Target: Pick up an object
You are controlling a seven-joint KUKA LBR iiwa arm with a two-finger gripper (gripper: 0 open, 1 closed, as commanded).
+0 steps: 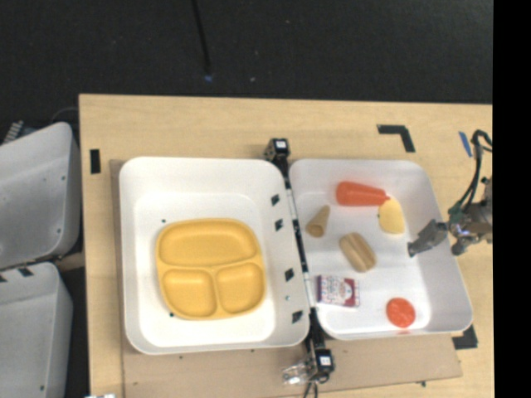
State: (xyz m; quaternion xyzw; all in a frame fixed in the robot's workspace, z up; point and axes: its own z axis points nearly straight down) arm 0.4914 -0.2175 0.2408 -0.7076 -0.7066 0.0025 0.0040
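The right bin (440, 305) holds five objects: carrot (361, 194), lemon (392, 217), cone (318, 220), bread roll (358, 252), tomato (401, 312). One tool (431, 239) at its right rim, grip apparently unreadable.

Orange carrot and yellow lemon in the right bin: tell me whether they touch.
Cannot tell. In the camera view the carrot's right tip and the lemon's top edge meet or nearly meet, with no plain gap or contact visible.

carrot (361, 193) | lemon (392, 216) | bread roll (358, 251) | tomato (401, 312) | all lying in right bin (444, 301)
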